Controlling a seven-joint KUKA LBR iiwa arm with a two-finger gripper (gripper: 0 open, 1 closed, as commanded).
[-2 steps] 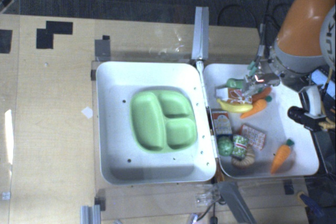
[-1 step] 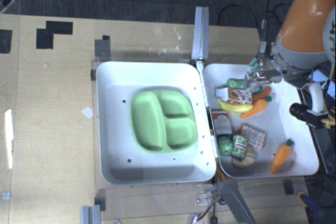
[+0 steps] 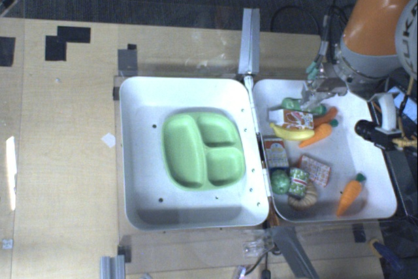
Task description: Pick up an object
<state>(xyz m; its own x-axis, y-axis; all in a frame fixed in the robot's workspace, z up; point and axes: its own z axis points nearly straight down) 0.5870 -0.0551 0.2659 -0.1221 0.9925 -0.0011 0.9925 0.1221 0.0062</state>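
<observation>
Bench: a pale wooden bench point(image 3: 65, 160) with a smooth, faintly grained top is seen; two shallow white bins are borne side by side on it.
Left bin: the left bin point(image 3: 140, 206) is of matte white plastic with rounded corners and a few small dark holes in its floor.
Tray: a pale green tray point(image 3: 202, 148) of smooth plastic is laid in the middle of the left bin; its outline is rounded and it is divided into one long compartment and two smaller ones.
Right bin: the right bin point(image 3: 375, 166) is of the same white plastic, and a cluster of small toy foods is held in it.
Objects: a curved yellow banana point(image 3: 292, 133) is lain beside an orange carrot point(image 3: 317, 134), and a red-and-white carton point(image 3: 297, 118) is touched by both. A second carrot with a green top point(image 3: 349, 195) is set well apart, near the lower right corner. A green can point(image 3: 299, 181), a round green piece point(image 3: 280, 182) and a flat printed packet point(image 3: 316, 170) are grouped in the lower part.
Arm: a glossy orange band point(image 3: 375, 0) is seen above the grey wrist.
Gripper: the metal gripper point(image 3: 313, 89) is lowered at the upper end of the right bin, just above the carton; whether anything is pinched cannot be told.
</observation>
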